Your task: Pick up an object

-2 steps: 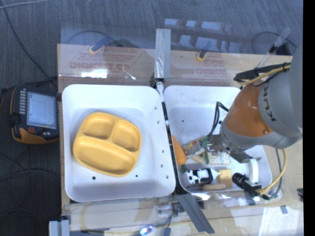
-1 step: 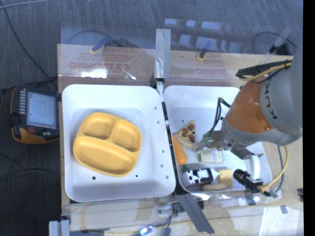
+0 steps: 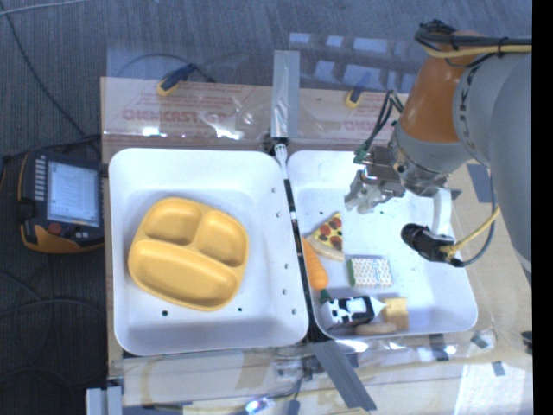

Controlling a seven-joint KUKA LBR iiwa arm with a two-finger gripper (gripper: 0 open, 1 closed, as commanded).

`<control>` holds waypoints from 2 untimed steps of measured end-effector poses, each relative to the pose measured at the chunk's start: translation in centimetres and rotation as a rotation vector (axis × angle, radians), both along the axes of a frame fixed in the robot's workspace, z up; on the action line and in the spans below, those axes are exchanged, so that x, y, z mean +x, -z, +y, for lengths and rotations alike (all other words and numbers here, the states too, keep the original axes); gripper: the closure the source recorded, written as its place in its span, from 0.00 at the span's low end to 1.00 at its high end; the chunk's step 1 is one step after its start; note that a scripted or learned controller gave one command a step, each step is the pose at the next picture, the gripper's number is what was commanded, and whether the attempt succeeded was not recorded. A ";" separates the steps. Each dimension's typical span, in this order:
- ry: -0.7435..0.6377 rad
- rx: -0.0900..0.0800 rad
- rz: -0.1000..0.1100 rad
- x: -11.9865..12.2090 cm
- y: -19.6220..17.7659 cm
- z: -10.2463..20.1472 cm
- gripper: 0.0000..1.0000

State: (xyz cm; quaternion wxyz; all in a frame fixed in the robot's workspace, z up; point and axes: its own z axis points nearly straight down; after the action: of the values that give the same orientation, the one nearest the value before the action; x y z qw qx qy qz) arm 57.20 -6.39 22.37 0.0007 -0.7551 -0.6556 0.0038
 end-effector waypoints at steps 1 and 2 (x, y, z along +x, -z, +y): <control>0.000 -0.001 0.001 0.0 0.0 0.0 0.00; 0.050 0.002 -0.007 -0.5 13.2 -3.0 0.00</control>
State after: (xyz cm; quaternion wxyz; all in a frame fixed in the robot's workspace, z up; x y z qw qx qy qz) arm 56.68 -9.38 9.20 -0.0006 -0.7712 -0.6365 0.0004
